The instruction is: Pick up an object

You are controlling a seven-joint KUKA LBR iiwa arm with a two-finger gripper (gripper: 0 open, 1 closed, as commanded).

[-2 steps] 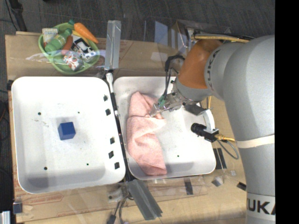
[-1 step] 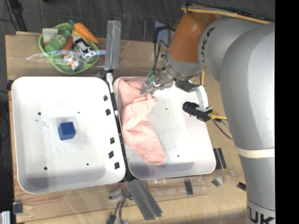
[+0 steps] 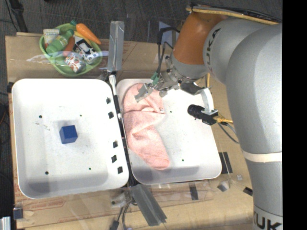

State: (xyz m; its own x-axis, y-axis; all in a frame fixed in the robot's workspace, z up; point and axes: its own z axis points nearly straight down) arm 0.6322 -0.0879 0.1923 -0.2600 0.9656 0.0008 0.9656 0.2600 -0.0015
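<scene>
One pink towel (image 3: 144, 128) beneath fingers (image 3: 140, 95)

The end effector (image 3: 149, 91) hangs over a pink cloth (image 3: 144, 128) in the right bin (image 3: 201, 147).

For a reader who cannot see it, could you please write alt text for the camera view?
A grey robot arm's gripper sits at the top edge of a pink towel in the right white bin. A blue cube lies in the left bin; a green bowl of toys sits behind.
</scene>
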